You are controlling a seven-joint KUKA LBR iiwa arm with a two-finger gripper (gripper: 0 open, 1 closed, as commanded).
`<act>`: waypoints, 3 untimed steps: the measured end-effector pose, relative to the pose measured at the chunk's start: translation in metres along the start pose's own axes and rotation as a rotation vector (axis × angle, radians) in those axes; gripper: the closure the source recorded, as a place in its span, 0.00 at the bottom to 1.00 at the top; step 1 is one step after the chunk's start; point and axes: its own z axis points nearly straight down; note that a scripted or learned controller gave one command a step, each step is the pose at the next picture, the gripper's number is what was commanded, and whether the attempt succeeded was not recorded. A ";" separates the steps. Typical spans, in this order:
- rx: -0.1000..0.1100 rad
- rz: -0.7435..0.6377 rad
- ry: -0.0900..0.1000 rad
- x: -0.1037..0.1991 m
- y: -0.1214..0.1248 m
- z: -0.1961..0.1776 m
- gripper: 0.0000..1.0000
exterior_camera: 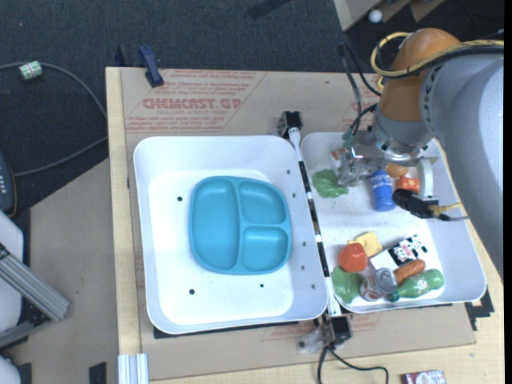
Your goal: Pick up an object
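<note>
Bins sit side by side on the bench: the left bin (160,286) holds a blue divided plate (238,223) lying flat near its middle, probably a drop-off spot, with nothing in its three compartments. The right bin (468,262) holds the loose objects: a green piece (328,185) near the shared wall, a blue bottle-like item (382,193) beside it, and a front-corner cluster including an orange-red piece (353,256), a yellow block (368,242) and a black-and-white toy (406,251). The gripper (349,165) hangs just above the green piece, seemingly lined up to grasp it, though whether it is open or gripping anything cannot be told.
</note>
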 end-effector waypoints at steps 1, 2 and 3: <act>-0.063 0.010 -0.010 -0.088 -0.075 0.008 1.00; -0.068 0.009 -0.011 -0.103 -0.071 -0.076 1.00; -0.068 0.008 -0.010 -0.058 -0.051 -0.101 1.00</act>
